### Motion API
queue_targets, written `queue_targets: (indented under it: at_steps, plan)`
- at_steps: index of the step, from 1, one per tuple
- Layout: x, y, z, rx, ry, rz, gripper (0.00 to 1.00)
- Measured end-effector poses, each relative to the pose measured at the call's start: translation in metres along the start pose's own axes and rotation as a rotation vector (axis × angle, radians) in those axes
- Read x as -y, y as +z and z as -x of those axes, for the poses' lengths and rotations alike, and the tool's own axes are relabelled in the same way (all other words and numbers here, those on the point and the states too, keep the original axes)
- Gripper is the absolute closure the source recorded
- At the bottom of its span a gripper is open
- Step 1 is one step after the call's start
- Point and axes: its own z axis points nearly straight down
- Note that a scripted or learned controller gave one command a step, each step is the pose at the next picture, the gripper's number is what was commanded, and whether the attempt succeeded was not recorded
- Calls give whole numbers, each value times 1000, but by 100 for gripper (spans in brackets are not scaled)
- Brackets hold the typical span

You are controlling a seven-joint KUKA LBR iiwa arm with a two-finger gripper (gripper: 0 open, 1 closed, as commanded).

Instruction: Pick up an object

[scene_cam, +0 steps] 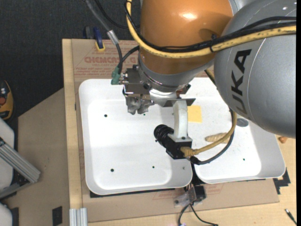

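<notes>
The arm's orange band and grey wrist hang over the middle of the bench. My gripper shows as a small metal block below the wrist, over the back part of the left bin. A flat yellow square lies in the right bin, just right of the gripper's white bracket. A small grey round piece lies further right, partly under the arm. I see nothing in the gripper.
A black cable plug and a tan hose hang from the wrist over the seam between the bins. The left bin's white floor shows a few black dots. A cardboard sheet lies beneath both bins.
</notes>
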Motion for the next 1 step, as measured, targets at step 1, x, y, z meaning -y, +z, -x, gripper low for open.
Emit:
queue_targets:
  at_steps: [1]
  plan:
    - [-1, -127, 0, -6, -1, 12, 100]
